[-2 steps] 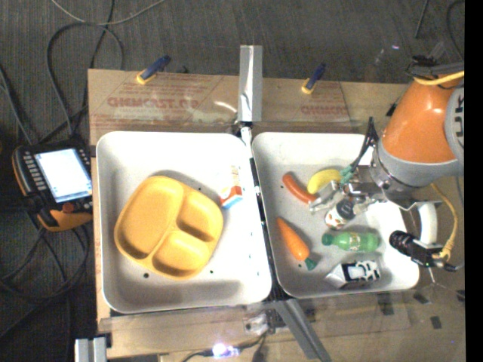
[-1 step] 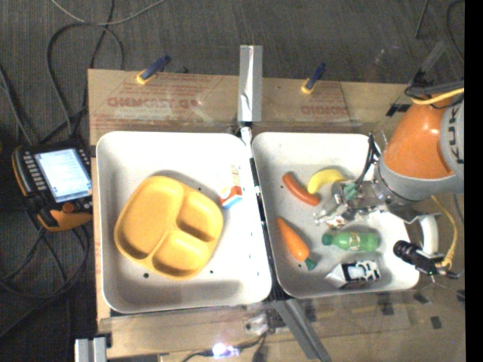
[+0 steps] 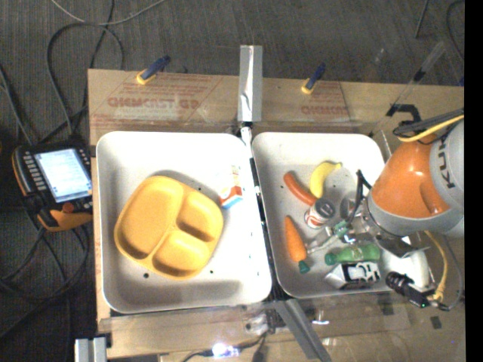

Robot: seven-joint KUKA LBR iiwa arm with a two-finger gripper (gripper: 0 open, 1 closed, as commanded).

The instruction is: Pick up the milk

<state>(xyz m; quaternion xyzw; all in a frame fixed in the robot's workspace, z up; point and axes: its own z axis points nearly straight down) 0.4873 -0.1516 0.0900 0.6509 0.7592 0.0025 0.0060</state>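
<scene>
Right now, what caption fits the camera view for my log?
Arm over the right bin; milk beside the yellow tray in the left bin.

Setting, seen from above. Dark grey carpet floor [image 3: 189, 21] crossed by loose cables [image 3: 75, 10]. A brown cardboard sheet [image 3: 173, 100] covers the far part of the bench, held by two blue-and-yellow clamps [image 3: 152, 69]. At left, a handheld control pendant [image 3: 54, 176] with a lit screen.
</scene>
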